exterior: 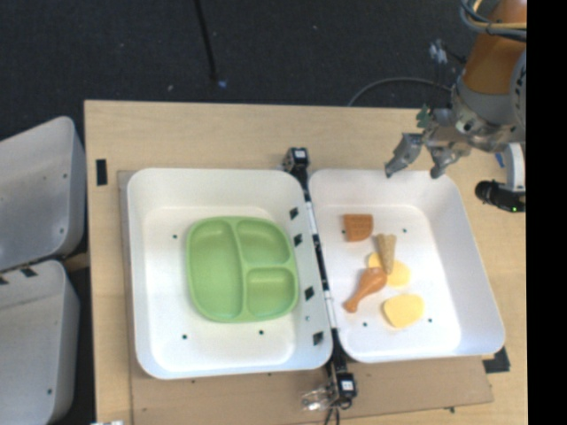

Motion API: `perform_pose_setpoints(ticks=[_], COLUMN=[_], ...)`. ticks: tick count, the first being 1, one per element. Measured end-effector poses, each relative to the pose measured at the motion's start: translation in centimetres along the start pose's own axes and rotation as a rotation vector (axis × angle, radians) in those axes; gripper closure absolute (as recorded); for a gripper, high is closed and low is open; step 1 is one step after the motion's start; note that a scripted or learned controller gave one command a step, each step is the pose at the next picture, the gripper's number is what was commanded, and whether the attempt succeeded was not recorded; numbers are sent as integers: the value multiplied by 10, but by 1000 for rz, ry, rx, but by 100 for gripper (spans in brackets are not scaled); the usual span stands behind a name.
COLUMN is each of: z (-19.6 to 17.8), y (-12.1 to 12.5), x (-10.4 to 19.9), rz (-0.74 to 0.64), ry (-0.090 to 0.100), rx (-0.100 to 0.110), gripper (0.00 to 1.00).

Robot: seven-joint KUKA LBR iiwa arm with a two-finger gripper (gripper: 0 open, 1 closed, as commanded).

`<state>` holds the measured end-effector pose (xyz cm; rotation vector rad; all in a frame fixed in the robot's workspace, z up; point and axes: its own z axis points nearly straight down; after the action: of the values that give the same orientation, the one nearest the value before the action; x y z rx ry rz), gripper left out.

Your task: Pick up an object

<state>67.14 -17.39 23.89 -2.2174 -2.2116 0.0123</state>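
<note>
Camera view shows the gripper point(415, 162) hanging above the far rim of the right bin point(474, 264), its two fingers spread wide with nothing between them, a stance that suits an approach, not a carry. The candidates for picking lie clustered mid-bin: a brown bread-like piece point(358, 227) farthest, a tan cone point(386, 251) just nearer, a toy drumstick point(366, 288) slanting toward the near left, and two yellow pieces, one point(396, 274) touching the cone and drumstick, the other point(403, 310) nearest. The left bin point(151, 264) holds a green divided plate point(240, 267), likely a drop-off spot. The bread-like piece stands slightly apart, so it looks the easiest grasp.
</note>
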Motion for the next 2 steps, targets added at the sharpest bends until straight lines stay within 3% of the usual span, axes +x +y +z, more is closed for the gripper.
perform_pose_setpoints(ticks=[1,2], z=[-9,53], y=[2,0], x=[1,2], rz=[-4,-3], ry=[-3,-3], rx=[-14,-9], gripper=[0,0])
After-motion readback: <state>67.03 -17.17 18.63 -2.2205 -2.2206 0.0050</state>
